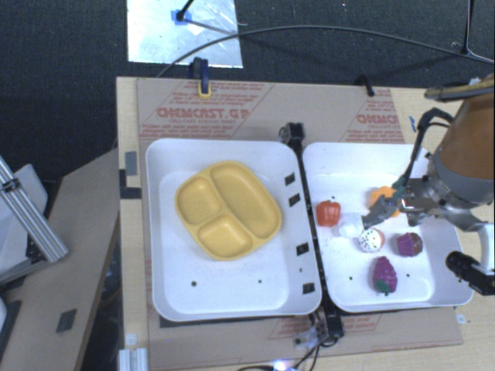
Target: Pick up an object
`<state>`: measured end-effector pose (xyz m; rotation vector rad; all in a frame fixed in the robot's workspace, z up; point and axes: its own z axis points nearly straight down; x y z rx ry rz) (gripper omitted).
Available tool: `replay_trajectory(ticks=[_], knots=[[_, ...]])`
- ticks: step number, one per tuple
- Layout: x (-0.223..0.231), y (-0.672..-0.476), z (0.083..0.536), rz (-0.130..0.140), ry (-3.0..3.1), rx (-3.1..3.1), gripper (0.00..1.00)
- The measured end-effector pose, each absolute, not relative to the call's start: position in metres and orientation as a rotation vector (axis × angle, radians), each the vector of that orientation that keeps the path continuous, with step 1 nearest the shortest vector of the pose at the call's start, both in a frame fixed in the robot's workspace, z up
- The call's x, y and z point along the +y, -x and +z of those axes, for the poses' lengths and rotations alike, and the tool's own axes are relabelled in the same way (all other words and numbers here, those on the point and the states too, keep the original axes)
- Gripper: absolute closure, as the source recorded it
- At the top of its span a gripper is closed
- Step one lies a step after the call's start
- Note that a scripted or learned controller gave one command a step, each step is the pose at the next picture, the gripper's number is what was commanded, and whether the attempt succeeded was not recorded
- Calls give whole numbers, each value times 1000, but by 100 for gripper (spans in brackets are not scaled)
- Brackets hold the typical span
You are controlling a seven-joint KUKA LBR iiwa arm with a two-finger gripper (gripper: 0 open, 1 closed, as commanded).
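Reaching in from 3 o'clock, the arm puts its pincer low over the middle of the right bin; you cannot tell from this view whether it is spread or pressed together, and you see nothing clearly caught in it.

Items in the right bin, counted outward from the pincer:
- Orange object: at 12 o'clock of the pincer, touching or just behind it, partly hidden by the dark tooling.
- White ball with dark specks: at 6 o'clock of the pincer, just beside its tip; you cannot tell whether the two touch.
- Dark purple round piece: at 4 o'clock of the pincer, just beside the white ball and apart from it.
- Magenta fruit with a green end: at 6 o'clock, beyond the white ball, near the bin's lower wall.
- Red pepper-like piece with a green stem: at 9 o'clock of the pincer, near the bin's left wall, well apart from the rest.

Item in the left bin:
- Yellow divided plate: three compartments, lying flat and turned at a slant, in the bin's upper middle.

Surroundings you can note: both bins sit side by side on a brown board printed in red, which rests on the desk. A silver sheet lies on the dark floor at 12 o'clock of the left bin.
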<state>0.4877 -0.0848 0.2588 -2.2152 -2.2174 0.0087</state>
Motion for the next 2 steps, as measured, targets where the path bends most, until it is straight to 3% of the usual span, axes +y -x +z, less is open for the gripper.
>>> replay_trajectory(ticks=[1, 2], knots=[[-85, -490, 264, -2, 2219, -2226, 0], [-82, -491, 222, 2, 2218, -2221, 0]])
